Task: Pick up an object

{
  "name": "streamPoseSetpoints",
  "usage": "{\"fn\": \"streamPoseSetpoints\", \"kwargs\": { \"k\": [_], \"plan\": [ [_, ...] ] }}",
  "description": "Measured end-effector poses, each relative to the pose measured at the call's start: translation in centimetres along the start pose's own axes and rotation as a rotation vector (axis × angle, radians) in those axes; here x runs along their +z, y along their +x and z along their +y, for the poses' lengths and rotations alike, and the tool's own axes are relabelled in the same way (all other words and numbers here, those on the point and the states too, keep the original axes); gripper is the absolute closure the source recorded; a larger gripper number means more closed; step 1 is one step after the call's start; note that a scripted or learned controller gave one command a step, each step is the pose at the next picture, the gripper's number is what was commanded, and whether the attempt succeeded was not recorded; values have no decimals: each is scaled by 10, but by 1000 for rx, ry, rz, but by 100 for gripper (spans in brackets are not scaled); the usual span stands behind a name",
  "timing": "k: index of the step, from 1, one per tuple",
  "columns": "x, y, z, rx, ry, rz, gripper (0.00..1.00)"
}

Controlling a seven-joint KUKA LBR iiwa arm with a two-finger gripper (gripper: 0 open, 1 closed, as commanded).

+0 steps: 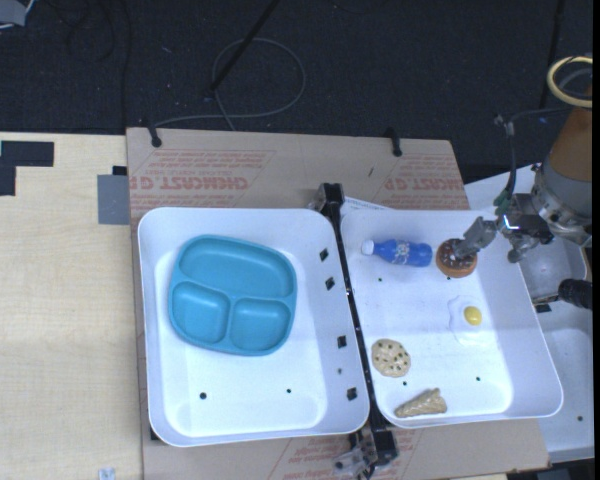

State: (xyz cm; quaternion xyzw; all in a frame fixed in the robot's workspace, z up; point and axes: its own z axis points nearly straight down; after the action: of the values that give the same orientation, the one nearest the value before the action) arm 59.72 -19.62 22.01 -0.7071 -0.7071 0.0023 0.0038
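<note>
A: Item one, left bin. Contents?

B: One blue divided plate, three compartments, lying flat toward the far left of the bin.

A: Item two, right bin.

B: Five small things. Blue bottle on its side near the far wall. Doughnut just right of it, brown with a paler top. Small yellow ball on a white patch, mid-bin, right. Cookie toward the divider. Cone lying against the near wall.

A: Item three, the gripper.

B: At the far right corner of the right bin, near the doughnut. One finger slants down toward it; the other sits well to the right. Recorded as spread apart, with nothing between them.

A: Likely pick?

B: Doughnut, by nearness; that is a judgement only. It rests on the bin floor, unlifted.

A: Risks?

B: The doughnut is close to the bin's far wall, so a finger may strike the rim. A round, low shape may slide out as the fingers close. A nudge could push it against the bottle. An off-centre descent would close on air.
</note>
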Motion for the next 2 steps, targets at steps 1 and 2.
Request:
{"fn": "streamPoseSetpoints", "kwargs": {
  "k": [1,2],
  "plan": [
    [58,-8,0,0,-2,-1,0],
    [122,-2,-1,-1,-1,1,0]
  ]
}}
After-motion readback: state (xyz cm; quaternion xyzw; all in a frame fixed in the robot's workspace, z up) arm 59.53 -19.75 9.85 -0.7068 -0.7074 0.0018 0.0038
